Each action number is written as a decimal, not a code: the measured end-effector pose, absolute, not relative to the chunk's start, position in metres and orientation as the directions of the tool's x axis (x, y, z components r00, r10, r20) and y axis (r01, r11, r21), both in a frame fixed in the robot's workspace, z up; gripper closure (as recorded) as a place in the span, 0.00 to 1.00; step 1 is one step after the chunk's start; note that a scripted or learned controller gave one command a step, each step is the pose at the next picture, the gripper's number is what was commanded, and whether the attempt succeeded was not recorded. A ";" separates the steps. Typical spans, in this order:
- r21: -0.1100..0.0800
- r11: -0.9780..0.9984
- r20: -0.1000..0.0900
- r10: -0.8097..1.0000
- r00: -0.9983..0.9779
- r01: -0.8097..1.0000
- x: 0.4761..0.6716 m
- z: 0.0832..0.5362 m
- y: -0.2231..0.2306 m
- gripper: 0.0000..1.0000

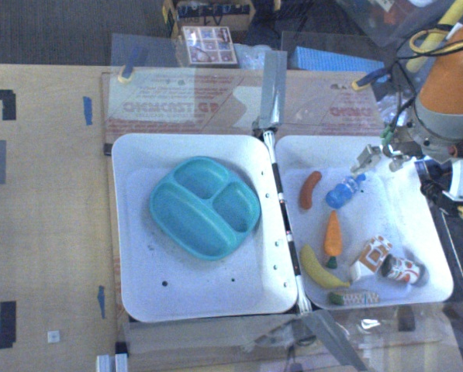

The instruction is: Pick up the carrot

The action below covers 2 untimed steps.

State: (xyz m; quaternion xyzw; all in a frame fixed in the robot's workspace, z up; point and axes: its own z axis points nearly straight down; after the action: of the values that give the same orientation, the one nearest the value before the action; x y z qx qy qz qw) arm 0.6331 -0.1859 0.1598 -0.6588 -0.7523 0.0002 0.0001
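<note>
The orange carrot [333,235] lies in the middle of the right bin [437,231], its green end pointing toward the front. My gripper [379,157] hangs over the bin's far right part, above and to the right of the carrot and well apart from it. Its fingers [365,159] stand open with nothing between them.
Around the carrot lie a red-brown sausage [309,189], a blue bottle [344,192], a banana [320,268], a small orange-and-white carton [373,254] and a can [402,269]. A teal divided plate [205,206] sits in the left bin [138,285].
</note>
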 end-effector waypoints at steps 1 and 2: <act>-0.001 -0.006 0.001 1.000 0.006 1.000 0.586 0.111 -0.117 0.00; 0.006 -0.176 0.002 0.984 0.176 0.984 0.525 0.087 -0.133 0.00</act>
State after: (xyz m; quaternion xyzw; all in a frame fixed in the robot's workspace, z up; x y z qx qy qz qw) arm 0.5252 -0.1332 0.0873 -0.7667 -0.6420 -0.0027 -0.0015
